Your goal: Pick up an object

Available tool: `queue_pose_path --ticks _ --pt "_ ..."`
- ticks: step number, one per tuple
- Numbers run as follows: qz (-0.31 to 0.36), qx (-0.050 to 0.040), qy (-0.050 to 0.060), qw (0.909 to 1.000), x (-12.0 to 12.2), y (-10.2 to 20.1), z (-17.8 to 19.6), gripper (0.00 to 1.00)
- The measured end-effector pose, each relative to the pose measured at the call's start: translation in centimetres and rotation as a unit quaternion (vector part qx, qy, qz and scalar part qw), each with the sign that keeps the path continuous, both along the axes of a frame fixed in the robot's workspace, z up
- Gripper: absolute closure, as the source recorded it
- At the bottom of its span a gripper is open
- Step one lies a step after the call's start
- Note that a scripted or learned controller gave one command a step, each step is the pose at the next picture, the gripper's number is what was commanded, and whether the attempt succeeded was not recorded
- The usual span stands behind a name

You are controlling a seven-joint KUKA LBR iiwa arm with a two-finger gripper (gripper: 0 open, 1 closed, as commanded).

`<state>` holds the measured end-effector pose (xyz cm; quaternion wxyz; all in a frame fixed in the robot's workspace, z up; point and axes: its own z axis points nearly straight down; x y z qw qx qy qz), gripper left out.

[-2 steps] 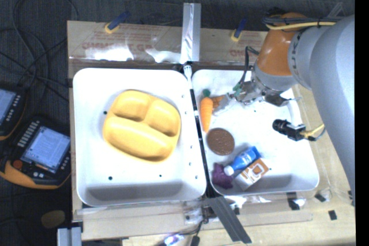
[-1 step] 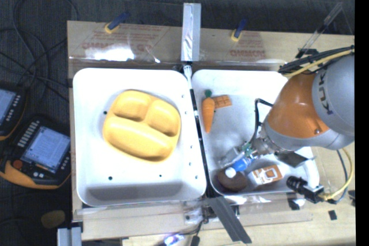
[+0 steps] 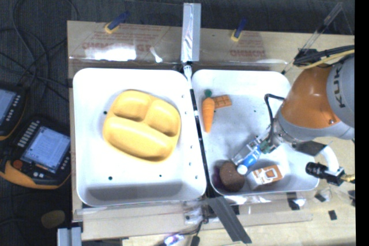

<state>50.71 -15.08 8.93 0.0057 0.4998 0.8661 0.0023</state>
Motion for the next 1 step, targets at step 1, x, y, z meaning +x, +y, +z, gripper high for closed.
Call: queue_pose_path --ticks 1 --pt "0.0 -0.0002 -0.003 1.0 0.22 0.0 0.98 1.0"
